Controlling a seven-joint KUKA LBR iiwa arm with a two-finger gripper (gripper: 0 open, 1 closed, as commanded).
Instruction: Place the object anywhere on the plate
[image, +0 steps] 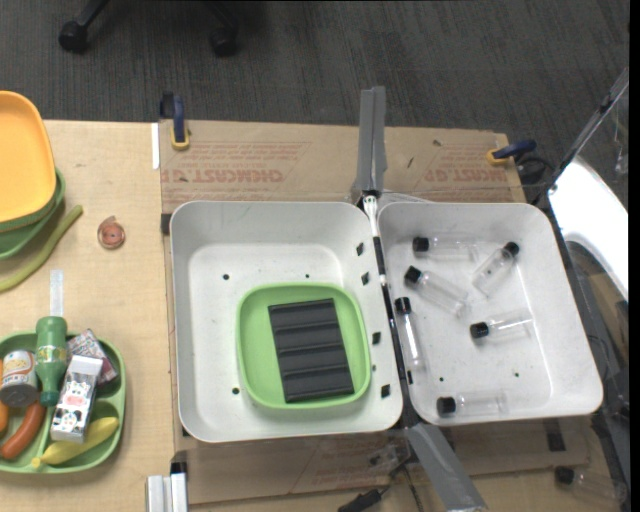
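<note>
Bench, tan top, carrying two white bins side by side.

1. Cardboard sheet under the bins: red print, upside down in this view, appears to read "CHEMCAST"; the print at its right end is too partial to read.
2. Left bin: green plate, square with rounded corners, lying flat towards the near side. A dark ribbed block lies on its middle.
3. Right bin: clear vials with black caps, all lying on their sides and apart from the plate.
 - far-left vial, long axis across the bin, cap to the left.
 - far-right vial, diagonal, cap towards the far right.
 - middle vial, diagonal, cap towards the far left.
 - right-hand vial, nearly across the bin, cap to the left.
 - near vial, across the bin, cap to the left.
 - wall vial, lying along the bin's left wall, cap at the far end.
4. Bench, left side: yellow plate stacked on a green one; pink disc; green compartment tray of toy food, including a green bottle and a small printed carton, its print too small to read.
</note>
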